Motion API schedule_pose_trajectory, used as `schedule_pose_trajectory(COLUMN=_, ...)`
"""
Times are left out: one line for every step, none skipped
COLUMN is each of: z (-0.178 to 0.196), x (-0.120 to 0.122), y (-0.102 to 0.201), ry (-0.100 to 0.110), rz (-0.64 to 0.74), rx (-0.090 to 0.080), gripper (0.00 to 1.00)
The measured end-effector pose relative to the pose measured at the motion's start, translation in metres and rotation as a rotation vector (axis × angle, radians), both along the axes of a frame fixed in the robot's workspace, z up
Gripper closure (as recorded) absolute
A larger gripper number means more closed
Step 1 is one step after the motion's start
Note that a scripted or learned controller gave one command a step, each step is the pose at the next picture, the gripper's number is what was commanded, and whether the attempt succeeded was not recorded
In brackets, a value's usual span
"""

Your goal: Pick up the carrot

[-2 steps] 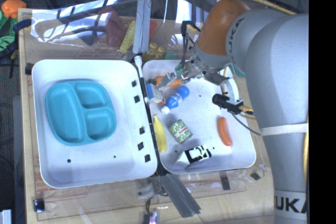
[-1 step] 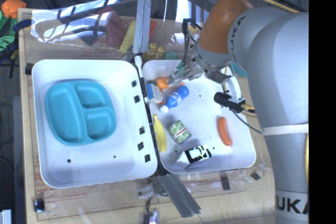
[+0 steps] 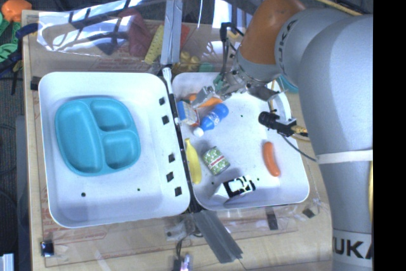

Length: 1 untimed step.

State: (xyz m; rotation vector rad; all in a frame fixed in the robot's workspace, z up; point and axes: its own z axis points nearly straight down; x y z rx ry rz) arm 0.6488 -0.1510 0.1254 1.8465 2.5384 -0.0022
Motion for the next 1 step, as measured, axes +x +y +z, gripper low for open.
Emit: schedule_pose_trajectory(z=0.0095, x=0.0005, y=0.0004, ry=0.001, rz=0.004, rx=0.0, gripper=1.0)
